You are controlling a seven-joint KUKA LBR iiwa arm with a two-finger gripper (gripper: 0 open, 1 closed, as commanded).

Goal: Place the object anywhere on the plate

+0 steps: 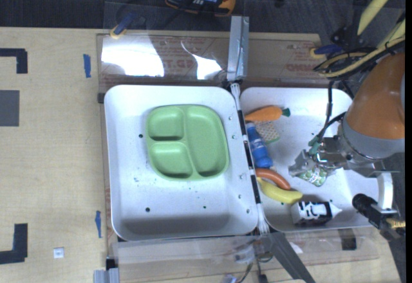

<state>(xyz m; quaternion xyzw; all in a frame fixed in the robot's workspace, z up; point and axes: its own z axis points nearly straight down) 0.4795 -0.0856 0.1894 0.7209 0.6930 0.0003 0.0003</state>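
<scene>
Reaching in from the right, the grey arm with its orange band (383, 103) carries the two-finger gripper (315, 166) low over the middle of the right white bin (293, 100); whether it is spread or pressed together I cannot tell, as the metal parts there blur with a small green-and-white item (317, 176) seen right at its tip. Whether that item is gripped is unclear. Along the left wall of the same bin lie an orange toy carrot with a green top (265, 113), a blue plastic bottle (259, 147) just below it, beside a pale speckled piece (271, 133), then an orange-red curved sausage-shaped toy (273, 177) touching a yellow toy banana (280, 193). Near the front of that bin rests a small black-and-white object (313, 209). The light green divided plate with three compartments (187, 141) sits in the left white bin (122, 146), towards its rear and centre, well apart from the gripper, with nothing on it. Dark specks dot the left bin's floor in front of the plate.
</scene>
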